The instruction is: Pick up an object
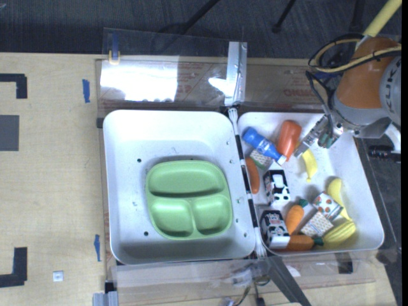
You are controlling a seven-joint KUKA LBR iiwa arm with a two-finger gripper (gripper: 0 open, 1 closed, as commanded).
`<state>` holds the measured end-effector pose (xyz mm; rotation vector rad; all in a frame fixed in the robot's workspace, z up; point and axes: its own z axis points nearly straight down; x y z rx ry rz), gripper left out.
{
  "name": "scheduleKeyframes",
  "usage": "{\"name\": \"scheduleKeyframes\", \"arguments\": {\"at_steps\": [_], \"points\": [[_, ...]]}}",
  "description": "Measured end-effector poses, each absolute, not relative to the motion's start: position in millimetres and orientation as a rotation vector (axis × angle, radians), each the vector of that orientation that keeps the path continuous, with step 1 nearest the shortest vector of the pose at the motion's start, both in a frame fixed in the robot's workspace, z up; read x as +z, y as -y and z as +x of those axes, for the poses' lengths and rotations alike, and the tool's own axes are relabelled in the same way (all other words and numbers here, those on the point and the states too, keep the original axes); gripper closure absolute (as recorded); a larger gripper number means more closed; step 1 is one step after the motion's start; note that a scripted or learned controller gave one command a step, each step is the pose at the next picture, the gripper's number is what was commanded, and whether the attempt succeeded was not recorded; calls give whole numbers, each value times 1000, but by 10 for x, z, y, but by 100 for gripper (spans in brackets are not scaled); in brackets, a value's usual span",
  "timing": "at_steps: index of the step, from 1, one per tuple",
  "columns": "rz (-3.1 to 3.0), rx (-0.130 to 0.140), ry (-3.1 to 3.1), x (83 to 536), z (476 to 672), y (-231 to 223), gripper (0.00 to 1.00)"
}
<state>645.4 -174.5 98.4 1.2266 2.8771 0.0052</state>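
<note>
The divided tray (189,198) lies in the left bin (121,132). Right of this tray, the right bin (366,196) holds the bottle (261,145) and bananas (308,164).

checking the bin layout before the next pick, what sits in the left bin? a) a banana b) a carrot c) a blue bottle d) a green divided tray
d: the green divided tray lies alone in the left bin, while the blue bottle, banana and carrot all lie in the right bin.

Green divided tray (189,197) in left bin (121,171), hand (320,137) over toy-filled right bin (366,190)
</note>
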Motion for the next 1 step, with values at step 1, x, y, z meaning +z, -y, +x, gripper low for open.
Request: {"name": "scheduleKeyframes", "arguments": {"at_steps": [1], "points": [[1249, 2, -2877, 2006, 6163, 1224, 100]]}}
